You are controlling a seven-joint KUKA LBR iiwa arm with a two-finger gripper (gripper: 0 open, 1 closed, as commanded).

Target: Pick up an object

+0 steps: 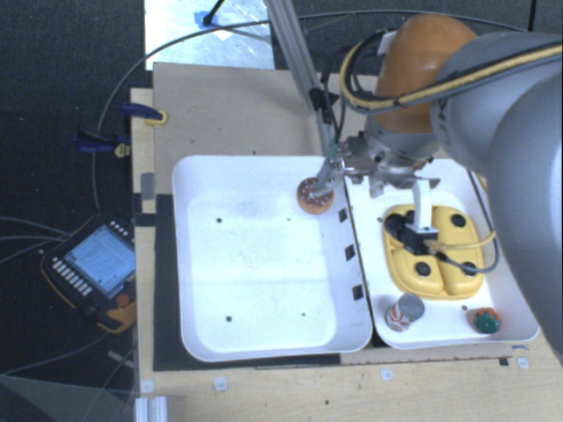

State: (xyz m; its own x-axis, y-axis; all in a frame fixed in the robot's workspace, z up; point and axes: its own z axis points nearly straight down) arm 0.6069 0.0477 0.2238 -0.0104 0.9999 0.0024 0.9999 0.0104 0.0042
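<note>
A tan desk (229, 112) was seen from above, with black matting (163, 280) laid along its nine o'clock side. A handheld control pendant (92, 266) with a lit blue screen was placed on the dark floor at about eight o'clock, and cables (114, 104) were trailed around it. Blue and yellow clamps (132, 117) were fixed to the desk's edge near ten o'clock. A pale, glossy sheet (211, 20) marked with blue tape (209, 19) was laid beyond the desk at twelve o'clock.
</note>
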